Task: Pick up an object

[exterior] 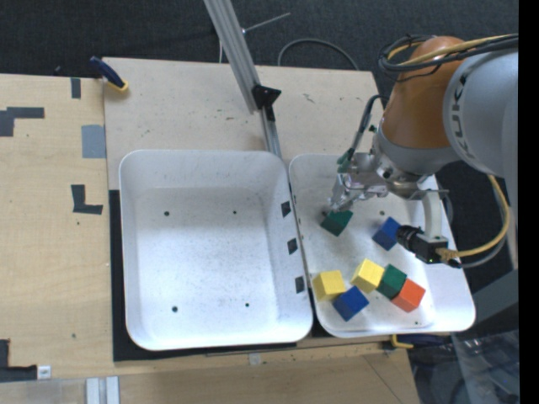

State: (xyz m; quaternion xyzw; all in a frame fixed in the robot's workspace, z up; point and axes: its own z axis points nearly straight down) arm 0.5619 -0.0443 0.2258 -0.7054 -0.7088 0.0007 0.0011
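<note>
The two-finger gripper [341,207] sits low over the dark green cube [337,221] at the right white bin's [459,305] ten o'clock, fingers seemingly clamped on it, lift remaining.

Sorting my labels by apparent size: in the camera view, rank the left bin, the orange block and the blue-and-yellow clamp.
1. left bin, by far the largest.
2. blue-and-yellow clamp and orange block: they look alike, so I won't rank them.
</note>
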